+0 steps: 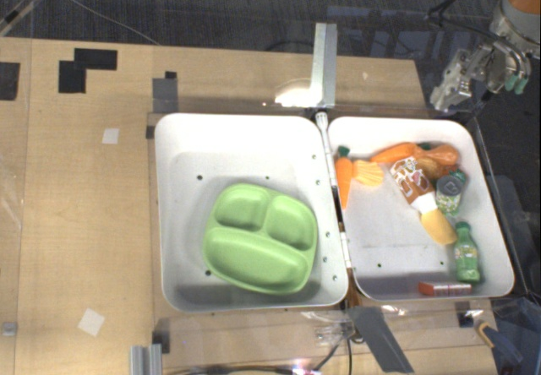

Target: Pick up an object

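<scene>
Camera view: the gripper (470, 78) hangs above the far right corner of the right bin (406, 276), apart from everything in it, and whether it is open or shut I cannot tell from this angle. The candidates lie along that bin's far and right sides: an orange carrot-like toy (343, 176), a brown-and-white packet (408, 180), a yellow piece (439, 227), a small green bottle (466, 253). All look like light, stiff plastic, probably smooth and prone to slip. The bottle lies apart from the cluster and seems best taken across its narrow body. The left bin (182, 154) holds a green divided tray (259, 236).
</scene>
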### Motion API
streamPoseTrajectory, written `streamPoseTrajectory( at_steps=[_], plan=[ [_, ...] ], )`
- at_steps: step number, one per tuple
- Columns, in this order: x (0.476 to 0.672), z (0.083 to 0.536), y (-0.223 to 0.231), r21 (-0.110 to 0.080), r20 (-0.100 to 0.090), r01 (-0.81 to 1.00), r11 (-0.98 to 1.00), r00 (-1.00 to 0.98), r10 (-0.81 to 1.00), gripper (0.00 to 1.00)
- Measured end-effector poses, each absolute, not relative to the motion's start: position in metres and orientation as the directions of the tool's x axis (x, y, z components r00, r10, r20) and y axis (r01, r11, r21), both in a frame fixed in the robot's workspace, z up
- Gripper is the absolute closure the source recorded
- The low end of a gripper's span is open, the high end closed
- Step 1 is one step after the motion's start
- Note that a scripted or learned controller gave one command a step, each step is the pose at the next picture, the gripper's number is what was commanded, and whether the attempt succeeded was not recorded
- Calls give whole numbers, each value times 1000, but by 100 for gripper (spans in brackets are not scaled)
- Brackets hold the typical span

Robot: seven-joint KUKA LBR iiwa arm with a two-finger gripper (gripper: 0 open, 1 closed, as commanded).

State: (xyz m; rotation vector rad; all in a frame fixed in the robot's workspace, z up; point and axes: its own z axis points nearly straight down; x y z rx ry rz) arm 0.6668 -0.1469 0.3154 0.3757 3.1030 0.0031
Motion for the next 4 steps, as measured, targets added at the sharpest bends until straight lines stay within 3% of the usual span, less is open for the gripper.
streamPoseTrajectory(
  at_steps=[1, 2, 3, 4],
  plan=[
    [637, 274, -80, 4, -6, 359, 933, -933, 359, 100],
    [645, 259, 39, 7, -6, 366, 930, -930, 366, 100],
    [647, 273, 35, 10, -17, 369, 929, -929, 369, 100],
    [656, 273, 112, 7, -7, 344, 939, -939, 344, 100]
  ],
)
